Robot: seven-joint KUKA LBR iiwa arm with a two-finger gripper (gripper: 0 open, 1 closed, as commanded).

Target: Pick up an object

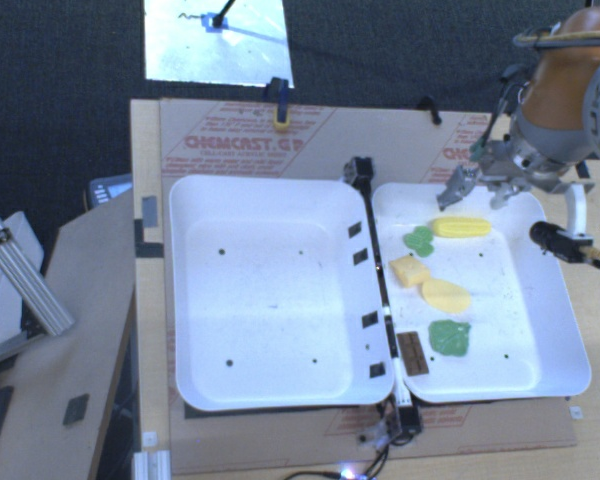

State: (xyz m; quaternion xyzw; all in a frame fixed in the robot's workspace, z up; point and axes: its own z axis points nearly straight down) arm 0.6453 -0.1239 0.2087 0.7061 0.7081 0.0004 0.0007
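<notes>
Two shallow white bins are carried side by side on the tabletop (100, 268), over a brown cardboard sheet (310, 133) printed with red lettering. The left bin (270, 288) has a smooth, glossy floor marked with a few small dark dots. In the right bin (550, 308), five small objects are gathered toward its left half. An elongated yellow corn-shaped piece (461, 228) with a ribbed surface lies near the far edge, and a small green leafy piece (418, 240) is just beside its left end. A pale yellow wedge-like block (409, 271) sits nearer the divider, with a rounded yellow lemon-like piece (446, 294) just beside it toward the near edge. A crinkled green piece (449, 337) lies closer to the near edge, apart from the rest. A flat brown rectangular tag (412, 353) rests by the divider near the near-left corner of the right bin. Black clips (360, 173) are seen along the seam between the bins. The end effector (476, 190) is poised over the far edge of the right bin, just above the corn-shaped piece, its two metal fingers (450, 195) spread apart with nothing seen between them. A silvery sheet (217, 28) lies beyond the far edge.
</notes>
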